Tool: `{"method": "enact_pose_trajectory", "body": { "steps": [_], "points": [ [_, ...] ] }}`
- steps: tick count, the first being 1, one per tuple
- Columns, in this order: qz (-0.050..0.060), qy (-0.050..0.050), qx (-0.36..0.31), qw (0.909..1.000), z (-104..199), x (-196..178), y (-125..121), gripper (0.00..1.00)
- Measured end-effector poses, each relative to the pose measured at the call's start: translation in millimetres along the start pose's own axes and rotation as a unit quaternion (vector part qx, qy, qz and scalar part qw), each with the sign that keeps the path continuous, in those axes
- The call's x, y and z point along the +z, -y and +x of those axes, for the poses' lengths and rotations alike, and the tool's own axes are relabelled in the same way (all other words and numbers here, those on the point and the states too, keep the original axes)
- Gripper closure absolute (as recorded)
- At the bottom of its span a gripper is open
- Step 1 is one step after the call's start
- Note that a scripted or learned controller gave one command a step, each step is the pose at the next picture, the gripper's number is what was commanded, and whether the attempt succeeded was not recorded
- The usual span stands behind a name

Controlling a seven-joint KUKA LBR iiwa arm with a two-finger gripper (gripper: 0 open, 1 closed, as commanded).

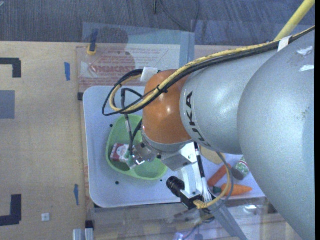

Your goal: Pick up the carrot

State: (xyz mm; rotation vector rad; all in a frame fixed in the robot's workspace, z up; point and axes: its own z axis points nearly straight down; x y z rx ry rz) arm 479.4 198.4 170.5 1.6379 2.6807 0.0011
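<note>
**Carrot lies free near the bin's lower right corner while the arm hangs over the green bowl**

The long orange carrot (239, 189) lies flat on the floor of the shallow white plastic bin (95, 134), close to its lower right corner, its length running roughly along the bin's near edge. A second orange piece (218, 175) slants just above it, half hidden by the arm; whether this is part of the same carrot or another thing cannot be told. Just beside both sits a small greenish rounded object with a dark top (241, 169), too blurred to name. Nothing grips the carrot; it rests loose.

The hand (136, 156) is well apart from it, low over a light green plastic bowl (150, 171) in the middle of the bin. The wrist and its orange band cover the hand from above, so how far it is open, and whether it has hold of anything, cannot be told. Inside the bowl, touching its left wall, lies a small red and white packet (119, 152).

Judged from this placement, the pick is not yet done: the arm would need to travel right and toward the near edge to come over the carrot. The crowding beside it could hinder a clean grasp. The bin stands on a pale wooden tabletop (40, 144).
</note>
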Motion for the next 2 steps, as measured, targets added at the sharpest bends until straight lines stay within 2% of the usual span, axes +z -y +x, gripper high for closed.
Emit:
{"method": "enact_pose_trajectory", "body": {
  "steps": [1, 2],
  "points": [
    [0.001, -0.001, -0.234, 0.9722, 6.2, 15.3, -2.8, 1.0],
    [0.0, 0.0, -0.015, 0.9999, 23.9, -0.9, -11.7, 1.0]
  ]
}}
